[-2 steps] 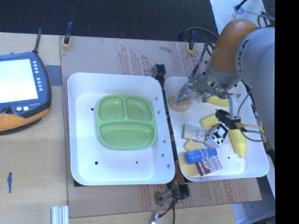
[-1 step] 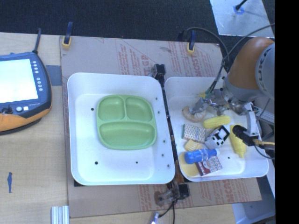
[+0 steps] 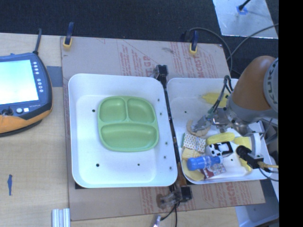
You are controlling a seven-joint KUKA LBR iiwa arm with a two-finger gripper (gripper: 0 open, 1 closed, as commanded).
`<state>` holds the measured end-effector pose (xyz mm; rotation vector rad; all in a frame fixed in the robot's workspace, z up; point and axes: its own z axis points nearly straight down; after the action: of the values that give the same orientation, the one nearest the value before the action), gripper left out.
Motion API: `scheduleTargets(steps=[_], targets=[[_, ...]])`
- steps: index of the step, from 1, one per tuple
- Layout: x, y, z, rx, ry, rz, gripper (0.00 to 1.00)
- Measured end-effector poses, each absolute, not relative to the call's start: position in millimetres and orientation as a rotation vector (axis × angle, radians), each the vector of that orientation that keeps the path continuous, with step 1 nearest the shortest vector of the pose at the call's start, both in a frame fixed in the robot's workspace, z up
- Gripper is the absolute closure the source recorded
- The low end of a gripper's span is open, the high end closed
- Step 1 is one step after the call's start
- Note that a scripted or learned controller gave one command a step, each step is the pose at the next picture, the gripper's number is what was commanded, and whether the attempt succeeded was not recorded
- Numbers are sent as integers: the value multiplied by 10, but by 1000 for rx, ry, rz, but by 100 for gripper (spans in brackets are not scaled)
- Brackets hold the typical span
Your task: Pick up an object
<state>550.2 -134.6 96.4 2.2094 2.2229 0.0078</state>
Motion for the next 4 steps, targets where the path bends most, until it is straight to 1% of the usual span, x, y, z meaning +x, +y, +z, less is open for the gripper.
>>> scheduleTargets(steps=[1, 2, 3, 4], targets=[[6498, -1136, 918, 2222, 2227, -3, 0], [5638, -1670, 915, 2220, 2226, -6, 0], [6536, -2118, 901, 2225, 2237, -15, 0], [6534, -1604, 897, 2225, 2237, -16, 0]])
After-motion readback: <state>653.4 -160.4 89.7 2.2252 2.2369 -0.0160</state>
